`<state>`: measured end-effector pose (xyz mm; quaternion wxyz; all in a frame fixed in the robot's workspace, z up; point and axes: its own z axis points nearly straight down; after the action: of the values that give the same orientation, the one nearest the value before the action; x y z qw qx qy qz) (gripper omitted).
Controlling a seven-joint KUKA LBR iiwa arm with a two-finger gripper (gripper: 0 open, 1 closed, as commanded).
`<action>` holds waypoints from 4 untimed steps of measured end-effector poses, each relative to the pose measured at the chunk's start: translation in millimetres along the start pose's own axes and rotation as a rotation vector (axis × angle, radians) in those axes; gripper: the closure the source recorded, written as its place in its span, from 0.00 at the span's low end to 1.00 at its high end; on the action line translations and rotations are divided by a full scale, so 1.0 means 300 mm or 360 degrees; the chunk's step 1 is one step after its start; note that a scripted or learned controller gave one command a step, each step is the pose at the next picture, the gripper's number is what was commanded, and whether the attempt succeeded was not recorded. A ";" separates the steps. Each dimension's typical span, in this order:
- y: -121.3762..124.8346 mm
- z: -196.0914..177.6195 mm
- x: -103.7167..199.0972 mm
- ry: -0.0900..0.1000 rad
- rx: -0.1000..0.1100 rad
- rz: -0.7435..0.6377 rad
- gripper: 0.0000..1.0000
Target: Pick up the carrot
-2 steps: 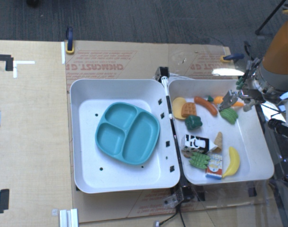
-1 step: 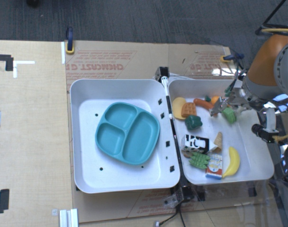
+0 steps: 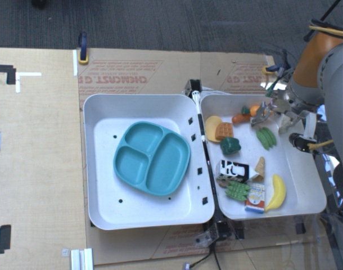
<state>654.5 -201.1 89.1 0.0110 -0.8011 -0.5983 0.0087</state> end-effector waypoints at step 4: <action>-0.072 -0.196 0.194 0.0015 -0.0034 0.1253 1.00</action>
<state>652.0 -139.8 148.4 0.0014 -0.9695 -0.2453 0.0022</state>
